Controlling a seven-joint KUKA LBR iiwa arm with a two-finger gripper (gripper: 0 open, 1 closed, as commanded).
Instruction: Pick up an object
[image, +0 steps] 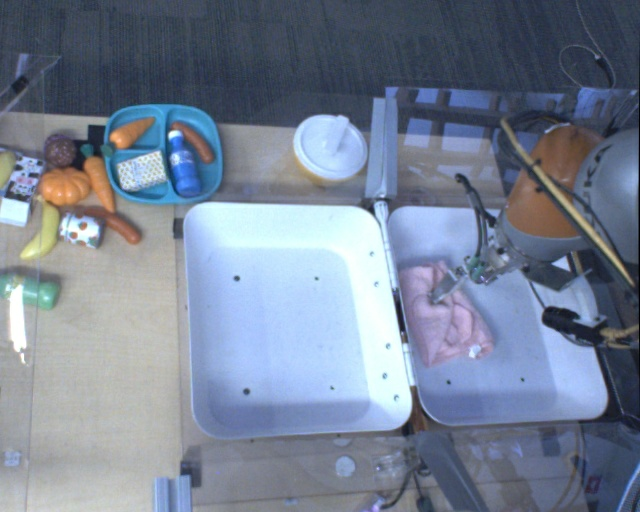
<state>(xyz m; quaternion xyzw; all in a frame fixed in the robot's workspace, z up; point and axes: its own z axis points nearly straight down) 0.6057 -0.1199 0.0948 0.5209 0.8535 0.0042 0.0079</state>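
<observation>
A crumpled pink cloth (447, 316) lies at the left side of the right bin (560, 395). My gripper (443, 291) reaches in from the right and sits low over the cloth's upper part, its fingertips touching or just above the fabric. From this slant the gap between the fingers is too small to judge. The grey arm with its orange band (555, 180) stands over the bin's right half.
The left bin (285, 320) lies beside it, divided by the shared rims. On the bench to the far left sit a blue divided plate (165, 155) with toy food, loose toy vegetables (70, 190) and a white lidded cup (331, 148).
</observation>
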